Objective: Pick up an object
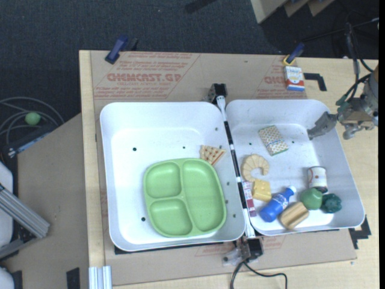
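2 white bins are seen side by side on the bench. In the left bin (120,131) a green divided plate (183,196) with 3 compartments lies toward the near side, and a waffle-patterned cracker piece (211,154) rests just beyond its far right corner, close to the divider between the bins.

In the right bin (240,116) the candidates for picking are gathered. A croissant (255,165) is found near the left wall, with a yellow block (261,190) just near of it. A checkered packet (273,139) lies alone toward the far middle. Along the near side a cluster is formed: a blue bottle (275,205) touching a tan cylinder (293,215), then a green round piece (313,198), a small can (317,176) and a dark green broccoli-like piece (331,203).

The gripper (328,125) is seen at the far right rim of the right bin, with nothing between its fingers; how widely they are parted cannot be told. The packet is judged the easiest target: it lies to the left of the gripper and slightly nearer, well apart from everything else, with its long axis running diagonally. The can lies near of the gripper, but is crowded by the green pieces, so a clean closing there would be hindered.
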### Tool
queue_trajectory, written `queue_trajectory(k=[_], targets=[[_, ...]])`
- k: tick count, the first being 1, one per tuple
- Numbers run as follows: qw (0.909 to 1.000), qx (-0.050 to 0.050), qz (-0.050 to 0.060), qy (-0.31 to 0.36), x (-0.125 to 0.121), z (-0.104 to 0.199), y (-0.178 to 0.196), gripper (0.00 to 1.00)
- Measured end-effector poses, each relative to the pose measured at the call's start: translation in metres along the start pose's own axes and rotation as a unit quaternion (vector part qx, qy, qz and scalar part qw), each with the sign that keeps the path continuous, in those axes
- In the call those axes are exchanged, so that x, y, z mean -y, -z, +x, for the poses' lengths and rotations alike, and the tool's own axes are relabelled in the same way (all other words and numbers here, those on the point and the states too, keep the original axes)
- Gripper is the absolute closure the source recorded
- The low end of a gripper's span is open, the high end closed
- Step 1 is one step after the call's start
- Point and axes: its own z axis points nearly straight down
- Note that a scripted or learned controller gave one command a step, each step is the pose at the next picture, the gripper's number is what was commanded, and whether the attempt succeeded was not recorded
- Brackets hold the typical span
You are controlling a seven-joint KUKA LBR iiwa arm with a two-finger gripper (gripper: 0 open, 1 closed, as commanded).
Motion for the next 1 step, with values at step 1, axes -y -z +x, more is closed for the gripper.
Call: queue_trajectory(k=[1], targets=[[1.0000,-0.001,0.002,0.000,0.0155,-0.0273,-0.1069,0.00]])
